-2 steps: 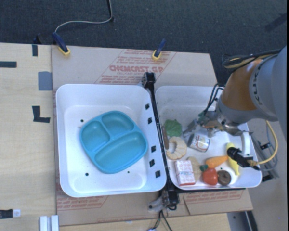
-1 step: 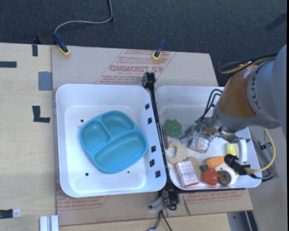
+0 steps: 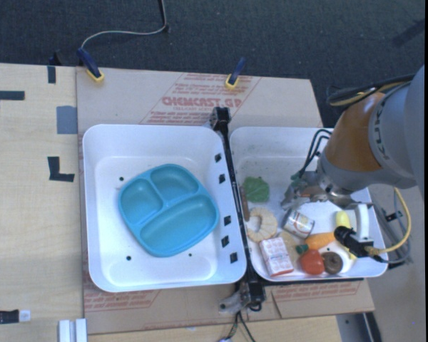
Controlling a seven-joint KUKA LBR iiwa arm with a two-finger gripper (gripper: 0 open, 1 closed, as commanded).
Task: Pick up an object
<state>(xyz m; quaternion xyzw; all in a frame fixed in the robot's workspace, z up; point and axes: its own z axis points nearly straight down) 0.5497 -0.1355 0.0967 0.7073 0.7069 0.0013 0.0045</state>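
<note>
Reaching in over the right bin [image 3: 271,155] rim, gripper [image 3: 299,194] mid-bin, finger state unreadable, small silver can [image 3: 298,223] on its side just below, clutter packed along near edge, far half open

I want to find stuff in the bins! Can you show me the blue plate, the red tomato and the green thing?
Blue plastic divided plate [image 3: 169,209]: camera view, on its middle ridge.
Small round red tomato [image 3: 312,263]: camera view, on its top.
Green leafy toy [image 3: 256,189]: camera view, on its centre.
</note>
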